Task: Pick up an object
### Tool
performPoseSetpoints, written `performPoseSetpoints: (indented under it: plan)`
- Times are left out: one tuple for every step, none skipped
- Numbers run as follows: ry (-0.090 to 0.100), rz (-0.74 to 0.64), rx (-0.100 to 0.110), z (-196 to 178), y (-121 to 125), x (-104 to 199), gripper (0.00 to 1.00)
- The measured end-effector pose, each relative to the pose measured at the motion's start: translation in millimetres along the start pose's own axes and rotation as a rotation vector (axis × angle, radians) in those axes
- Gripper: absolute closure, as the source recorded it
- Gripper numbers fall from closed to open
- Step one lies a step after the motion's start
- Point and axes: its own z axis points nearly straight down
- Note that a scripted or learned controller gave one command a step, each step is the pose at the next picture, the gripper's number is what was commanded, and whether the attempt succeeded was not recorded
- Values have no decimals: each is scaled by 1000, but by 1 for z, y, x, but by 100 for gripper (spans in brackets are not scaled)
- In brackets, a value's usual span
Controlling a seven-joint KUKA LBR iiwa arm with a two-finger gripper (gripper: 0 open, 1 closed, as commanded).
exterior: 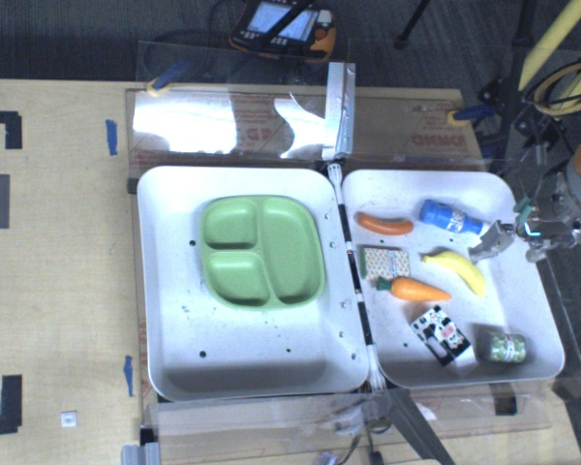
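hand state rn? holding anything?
Hand: cannot tell open or closed. It sits at the right edge of the right white bin, next to the yellow banana; nothing visibly held.

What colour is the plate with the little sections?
Light green; the plate shows in the camera view, in the left bin.

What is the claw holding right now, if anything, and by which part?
Nothing that can be seen. The claw hangs at the right bin's right edge, just right of the banana, with no object between its fingers.
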Motion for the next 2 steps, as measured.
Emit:
performPoseSetpoints:
  plan:
    - [5,-5,-4,124,25,-21,0]
    - [3,-4,-2,118,25,-22,100]
